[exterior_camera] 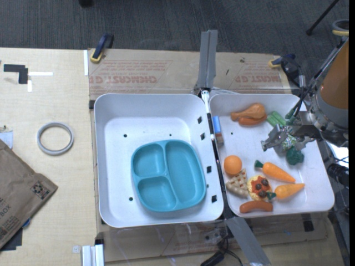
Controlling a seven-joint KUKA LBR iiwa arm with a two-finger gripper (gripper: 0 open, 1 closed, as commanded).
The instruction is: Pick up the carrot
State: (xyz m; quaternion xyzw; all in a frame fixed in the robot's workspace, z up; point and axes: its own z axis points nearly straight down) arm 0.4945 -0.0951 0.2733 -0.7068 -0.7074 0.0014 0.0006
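While hanging over the right bin (321, 201), arm (333, 93) reaching in from the right. Sitting in the left bin (111, 121): teal plate (166, 176). Gripper (283, 139) hovering mid-bin, can't really tell how wide the fingers are, nothing visibly between them. Carrot (275, 172) lying just below it, beside the pizza (244, 184), not touching the gripper. Orange (233, 164) sitting left of that.

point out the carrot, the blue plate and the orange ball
carrot (275, 172), camera view, middle of its orange body
blue plate (183, 168), camera view, floor of its large right compartment
orange ball (233, 164), camera view, centre of its top
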